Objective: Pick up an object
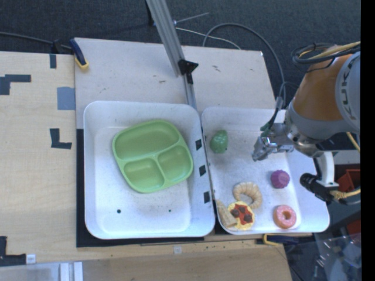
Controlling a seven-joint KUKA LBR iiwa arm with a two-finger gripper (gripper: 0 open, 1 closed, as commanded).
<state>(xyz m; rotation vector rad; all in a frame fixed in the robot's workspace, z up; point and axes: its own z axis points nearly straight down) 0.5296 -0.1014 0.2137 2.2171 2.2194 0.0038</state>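
Observation:
In the right bin lie a green leafy toy, a purple ball-like piece, a beige croissant-like piece, a small pizza slice and a pink donut. My gripper hangs over the right bin's middle, right of the green toy and up-left of the purple piece. I see nothing between its fingers.
The left bin holds a green divided plate. A metal rod slants down from the top to the seam between the bins. The arm's orange and grey body overhangs the right bin's right side.

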